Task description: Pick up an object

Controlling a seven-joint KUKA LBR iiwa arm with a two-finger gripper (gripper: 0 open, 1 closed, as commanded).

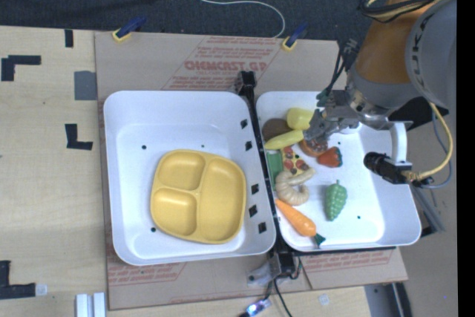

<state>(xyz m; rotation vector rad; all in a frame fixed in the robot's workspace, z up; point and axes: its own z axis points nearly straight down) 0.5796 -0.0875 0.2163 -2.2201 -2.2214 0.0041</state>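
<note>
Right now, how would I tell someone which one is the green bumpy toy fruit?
Look in the right white bin, among the toy food. Along its near side lies the green bumpy toy fruit, right of the orange toy carrot. It alone is green and knobbly, lying apart from the pile.

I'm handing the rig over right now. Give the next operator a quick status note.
Gripper: low in the right bin, over the toy food at its far left; finger state unreadable, nothing visibly held.
Things: yellow pieces, red piece, green grapes and carrot all lie in the right bin. Yellow divided plate sits in the left bin.
Done: approach only.
Left: grasp and lift one object.
</note>
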